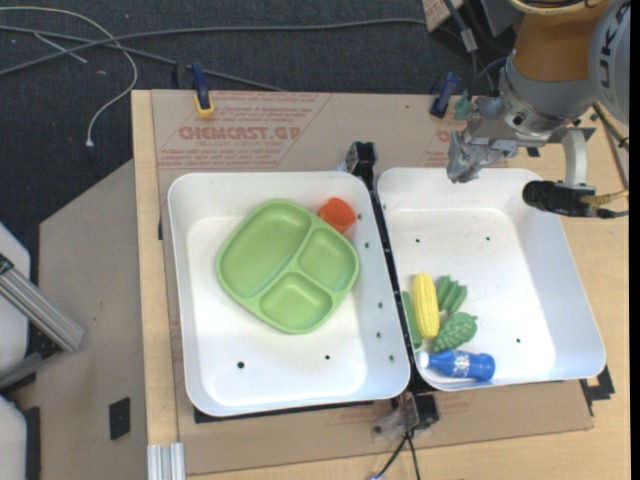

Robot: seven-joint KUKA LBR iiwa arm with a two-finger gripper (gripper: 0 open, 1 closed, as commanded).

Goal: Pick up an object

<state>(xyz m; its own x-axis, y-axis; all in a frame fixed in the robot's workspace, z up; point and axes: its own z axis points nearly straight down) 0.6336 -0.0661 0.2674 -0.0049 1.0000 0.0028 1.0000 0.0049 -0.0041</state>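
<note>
My gripper [462, 171] hangs over the far rim of the right bin [540, 268], with nothing between its fingers. It looks shut. In that bin's near left corner lie a yellow corn cob [426, 304], a green leafy toy [455, 326] beside it and a blue bottle [463, 366] at the front rim. The left bin [200, 298] holds a green divided plate [289, 265] and an orange cup [338, 213] touching the plate's far edge. All these things lie well below and to the left of the gripper.
The two bins sit side by side on a cardboard sheet [250, 128], joined by a black clip [361, 155] at the far edge. A blue clamp [202, 90] holds the cardboard's far left. Cables lie on the dark floor beyond.
</note>
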